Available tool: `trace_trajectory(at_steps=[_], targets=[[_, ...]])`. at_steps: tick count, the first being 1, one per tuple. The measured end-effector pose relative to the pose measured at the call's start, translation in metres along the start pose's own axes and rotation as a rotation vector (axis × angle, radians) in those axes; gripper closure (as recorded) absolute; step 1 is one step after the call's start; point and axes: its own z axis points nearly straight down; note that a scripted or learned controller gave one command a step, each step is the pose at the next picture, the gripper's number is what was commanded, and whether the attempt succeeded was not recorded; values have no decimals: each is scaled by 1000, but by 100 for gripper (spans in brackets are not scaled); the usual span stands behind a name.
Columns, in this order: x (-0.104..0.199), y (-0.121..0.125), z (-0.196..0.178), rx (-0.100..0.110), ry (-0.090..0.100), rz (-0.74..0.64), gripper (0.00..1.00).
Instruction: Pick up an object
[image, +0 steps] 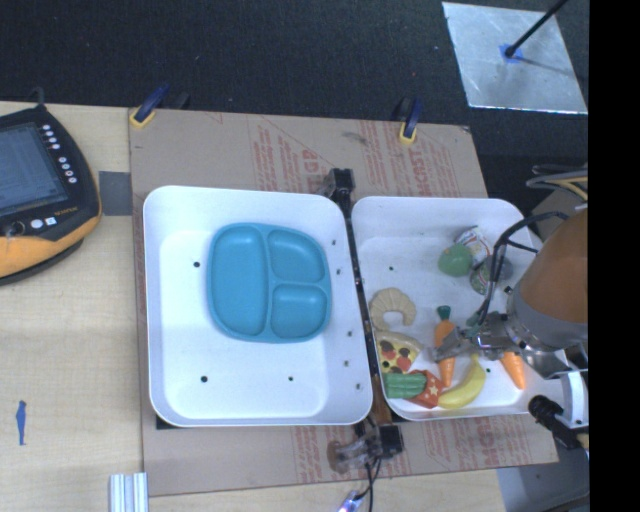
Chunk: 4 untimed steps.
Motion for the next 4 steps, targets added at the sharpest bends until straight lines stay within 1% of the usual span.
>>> trace_trajectory(at_steps=[1, 2, 3, 4], targets=[[-1, 0, -10, 2, 0, -6, 100], [73, 2, -100, 0, 3, 1, 100], [133, 1, -152, 0, 3, 2, 100], [197, 2, -151, 1, 1, 0, 100]])
